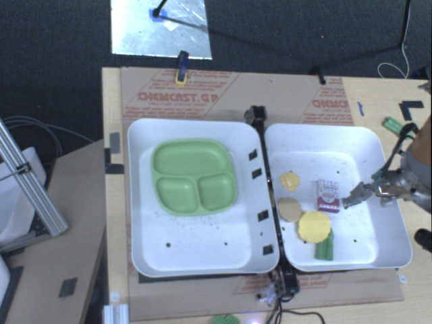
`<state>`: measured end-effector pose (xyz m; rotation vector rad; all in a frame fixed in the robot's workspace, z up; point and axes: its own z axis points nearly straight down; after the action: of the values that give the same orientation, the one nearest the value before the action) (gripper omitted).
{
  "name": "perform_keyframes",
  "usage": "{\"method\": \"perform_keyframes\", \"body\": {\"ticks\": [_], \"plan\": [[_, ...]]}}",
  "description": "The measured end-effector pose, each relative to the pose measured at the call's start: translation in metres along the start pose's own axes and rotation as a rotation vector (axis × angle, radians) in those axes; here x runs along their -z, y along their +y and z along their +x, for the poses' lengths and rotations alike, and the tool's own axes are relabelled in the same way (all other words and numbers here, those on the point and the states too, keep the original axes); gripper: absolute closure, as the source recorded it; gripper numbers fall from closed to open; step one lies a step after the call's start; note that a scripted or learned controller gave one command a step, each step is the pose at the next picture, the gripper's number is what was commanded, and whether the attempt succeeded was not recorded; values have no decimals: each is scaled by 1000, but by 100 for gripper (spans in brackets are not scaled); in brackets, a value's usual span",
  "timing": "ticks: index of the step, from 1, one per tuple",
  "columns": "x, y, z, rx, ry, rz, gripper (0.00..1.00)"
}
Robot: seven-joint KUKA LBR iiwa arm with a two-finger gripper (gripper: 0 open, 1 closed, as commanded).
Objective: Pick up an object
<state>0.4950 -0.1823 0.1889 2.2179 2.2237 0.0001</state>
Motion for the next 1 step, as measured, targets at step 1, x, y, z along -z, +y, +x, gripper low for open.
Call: {"method": "perform_keyframes", "body": {"ticks": [1], "plan": [[-108,34,9,4,4,0,0]]}}
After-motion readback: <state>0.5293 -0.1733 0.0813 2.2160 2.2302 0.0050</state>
